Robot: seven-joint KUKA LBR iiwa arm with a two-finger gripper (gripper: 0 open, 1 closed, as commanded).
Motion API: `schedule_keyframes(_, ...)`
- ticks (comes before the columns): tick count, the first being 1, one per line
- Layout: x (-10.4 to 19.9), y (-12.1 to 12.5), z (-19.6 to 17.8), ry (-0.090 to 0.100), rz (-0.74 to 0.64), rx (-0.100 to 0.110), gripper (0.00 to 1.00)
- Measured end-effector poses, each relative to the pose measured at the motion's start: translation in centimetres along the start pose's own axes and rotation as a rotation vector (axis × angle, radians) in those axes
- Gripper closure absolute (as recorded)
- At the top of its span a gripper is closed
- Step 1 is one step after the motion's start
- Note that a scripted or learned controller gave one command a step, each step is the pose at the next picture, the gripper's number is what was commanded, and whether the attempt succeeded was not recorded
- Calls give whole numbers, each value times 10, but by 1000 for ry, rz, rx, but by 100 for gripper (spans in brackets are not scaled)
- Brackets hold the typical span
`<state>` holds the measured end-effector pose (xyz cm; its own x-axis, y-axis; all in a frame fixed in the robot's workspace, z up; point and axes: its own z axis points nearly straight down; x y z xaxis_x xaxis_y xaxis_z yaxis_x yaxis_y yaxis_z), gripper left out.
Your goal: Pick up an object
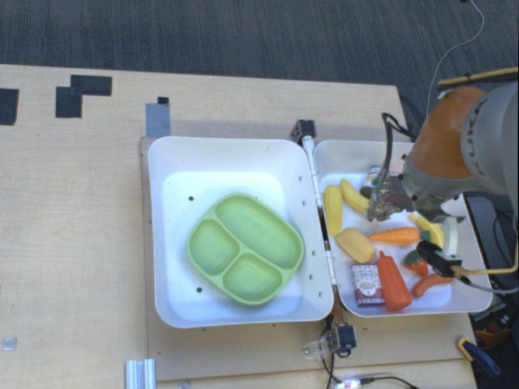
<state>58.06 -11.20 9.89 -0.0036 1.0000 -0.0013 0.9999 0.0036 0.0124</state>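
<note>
Filling the frame's lower part, a pale wooden counter (73, 241) borders dark carpet (243, 23) above. At right, the end effector (379, 205) hangs over toy food in the right bin (478, 302), above a carrot (396, 236); its opening cannot be told.

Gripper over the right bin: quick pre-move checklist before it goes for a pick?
1. Gripper above right bin: ok.
2. Finger state: cannot tell.
3. Object held: cannot tell; nothing seen between fingers.
4. Target free: not ok; carrot, corn and banana crowd together below.
5. Left bin holds green plate, away from arm: ok.
6. Cables near wrist: cannot tell if snag risk.
</note>
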Motion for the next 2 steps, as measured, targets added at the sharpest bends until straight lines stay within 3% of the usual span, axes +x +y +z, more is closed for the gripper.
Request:
schedule_keyframes(1,-25,62,13,0,-2,5,100)
schedule_keyframes(2,-68,90,-48,-1,0,6,100)
